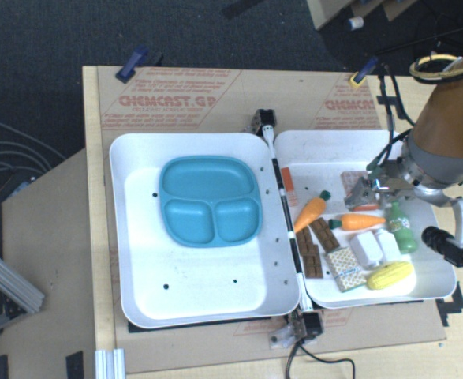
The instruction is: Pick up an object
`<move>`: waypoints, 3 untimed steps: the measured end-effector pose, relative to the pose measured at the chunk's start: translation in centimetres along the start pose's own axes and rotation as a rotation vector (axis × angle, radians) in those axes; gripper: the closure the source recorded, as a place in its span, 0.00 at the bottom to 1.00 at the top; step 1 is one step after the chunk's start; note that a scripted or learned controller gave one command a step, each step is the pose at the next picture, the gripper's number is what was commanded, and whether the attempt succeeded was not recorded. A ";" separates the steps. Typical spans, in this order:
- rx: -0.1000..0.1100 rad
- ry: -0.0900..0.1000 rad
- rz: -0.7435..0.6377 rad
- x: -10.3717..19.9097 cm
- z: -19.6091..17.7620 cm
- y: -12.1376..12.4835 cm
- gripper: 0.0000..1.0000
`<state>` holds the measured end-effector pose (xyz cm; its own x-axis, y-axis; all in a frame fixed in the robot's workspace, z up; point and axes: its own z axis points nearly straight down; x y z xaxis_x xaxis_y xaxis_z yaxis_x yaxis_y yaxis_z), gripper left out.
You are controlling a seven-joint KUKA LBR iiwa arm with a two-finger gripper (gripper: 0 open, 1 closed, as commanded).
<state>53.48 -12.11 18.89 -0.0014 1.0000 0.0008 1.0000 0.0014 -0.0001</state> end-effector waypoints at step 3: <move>-0.001 -0.001 0.002 9.2 -6.8 -5.5 1.00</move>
<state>47.92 -2.91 25.70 0.0002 1.0000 -0.0003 1.0000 -0.0002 0.0005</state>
